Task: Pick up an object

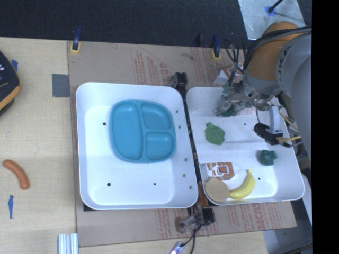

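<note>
My gripper (226, 109) reaches down into the far end of the right bin (286, 192), close to the bin's back wall. Its tip is a dark, cluttered shape and nothing shows between it and the bin floor. A green leaf-shaped piece (214, 134) lies just in front of the gripper, apart from it. Toward the right side of this bin sits a small dark green lump (267, 156). At the near end are a yellow banana (243, 186), a tan round disc (216, 190) and a small orange-and-white card (219, 170).
The left bin (95, 189) holds a blue divided plate (142, 130). A sausage (17, 173) lies on the bench far left, and a black and yellow device (7, 81) sits at the left edge. The arm's body and cables crowd the right bin's far right corner.
</note>
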### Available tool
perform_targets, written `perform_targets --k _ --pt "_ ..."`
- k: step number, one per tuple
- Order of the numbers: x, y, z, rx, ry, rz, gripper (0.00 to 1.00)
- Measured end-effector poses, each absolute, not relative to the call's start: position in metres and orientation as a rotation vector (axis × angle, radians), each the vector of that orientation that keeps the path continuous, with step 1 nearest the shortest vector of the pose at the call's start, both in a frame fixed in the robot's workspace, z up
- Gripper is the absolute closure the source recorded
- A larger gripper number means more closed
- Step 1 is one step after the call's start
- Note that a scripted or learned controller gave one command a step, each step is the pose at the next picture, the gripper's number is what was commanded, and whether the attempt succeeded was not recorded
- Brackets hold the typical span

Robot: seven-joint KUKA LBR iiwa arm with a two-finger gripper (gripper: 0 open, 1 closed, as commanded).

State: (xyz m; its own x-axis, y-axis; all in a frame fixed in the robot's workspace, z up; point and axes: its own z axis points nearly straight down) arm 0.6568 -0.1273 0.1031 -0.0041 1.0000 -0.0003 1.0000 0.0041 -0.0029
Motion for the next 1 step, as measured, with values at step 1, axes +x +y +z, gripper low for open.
perform_targets --k 1 --pt "0.6226 -0.0841 0.1929 -2.215 -2.226 0.000 1.00"
